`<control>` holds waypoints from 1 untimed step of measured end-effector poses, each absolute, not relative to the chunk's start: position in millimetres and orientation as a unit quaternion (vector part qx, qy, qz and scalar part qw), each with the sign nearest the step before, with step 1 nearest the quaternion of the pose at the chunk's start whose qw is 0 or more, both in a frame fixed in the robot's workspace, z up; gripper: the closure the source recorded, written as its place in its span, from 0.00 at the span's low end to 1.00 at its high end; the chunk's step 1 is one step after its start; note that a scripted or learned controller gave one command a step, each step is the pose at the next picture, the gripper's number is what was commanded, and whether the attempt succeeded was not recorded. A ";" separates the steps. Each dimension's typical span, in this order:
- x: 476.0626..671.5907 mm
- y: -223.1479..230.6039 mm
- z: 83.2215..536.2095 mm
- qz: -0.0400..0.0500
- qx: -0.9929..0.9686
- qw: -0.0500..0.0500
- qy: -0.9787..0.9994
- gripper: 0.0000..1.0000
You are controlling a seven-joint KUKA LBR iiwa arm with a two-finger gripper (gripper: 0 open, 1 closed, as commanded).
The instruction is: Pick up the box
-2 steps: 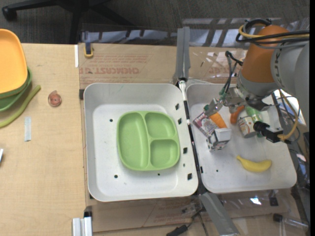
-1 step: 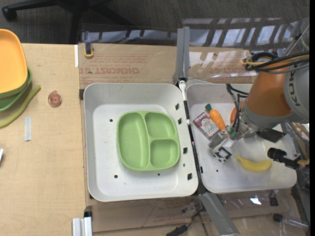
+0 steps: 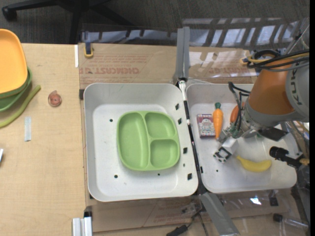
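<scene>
Reaching over right bin (image 3: 206, 181), arm (image 3: 270, 92) angled down

— What can we read down here?
— On the cardboard sheet (image 3: 129, 69) behind the bins we make out "CHEMCRYST", printed upside down in red. On the arm (image 3: 290, 90), "KU" shows at the frame's edge.
— And the box (image 3: 206, 125)?
— Its label's too small for us.

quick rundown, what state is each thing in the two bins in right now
green plate: lying flat in the left bin, right way up
box: flat in the right bin, not held
carrot: lying beside the box
banana: lying on the bin floor
gripper: low over the right bin, beside the banana
</scene>
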State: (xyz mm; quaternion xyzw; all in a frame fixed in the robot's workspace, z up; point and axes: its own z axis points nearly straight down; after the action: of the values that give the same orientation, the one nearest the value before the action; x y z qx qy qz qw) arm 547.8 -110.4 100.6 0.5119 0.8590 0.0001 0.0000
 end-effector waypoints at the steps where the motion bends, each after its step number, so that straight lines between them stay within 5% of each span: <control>1: 527.4 -49.5 191.1 -0.001 0.597 0.000 0.803 1.00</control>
State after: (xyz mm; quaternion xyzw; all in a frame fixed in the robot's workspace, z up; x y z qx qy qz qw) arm 527.4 -49.5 191.1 0.5966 0.8025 -0.0007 -0.0002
